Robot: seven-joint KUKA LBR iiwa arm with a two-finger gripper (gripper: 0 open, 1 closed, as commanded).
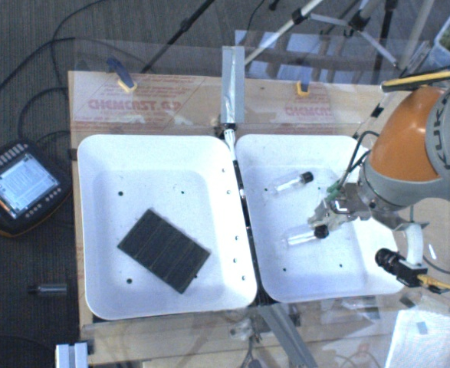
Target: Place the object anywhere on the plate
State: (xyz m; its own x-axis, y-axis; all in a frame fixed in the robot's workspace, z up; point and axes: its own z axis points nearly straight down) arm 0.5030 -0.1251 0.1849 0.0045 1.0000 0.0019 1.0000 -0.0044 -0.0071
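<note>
A dark ribbed rectangular plate (164, 251) lies tilted on the floor of the left bin (102, 159). Two clear tubes with black caps lie in the right bin (347, 282): one tube (293, 182) toward the back, the other tube (307, 236) nearer the front. My gripper (330, 209) hangs over the right bin, just above and right of the nearer tube's black cap. The wrist and cables cover the fingers. Nothing shows held between them.
A metal divider post (232, 83) stands at the back between the bins. A handheld control pendant (18, 182) lies on the floor left of the bench. Orange clamps (122, 75) sit on the back board.
</note>
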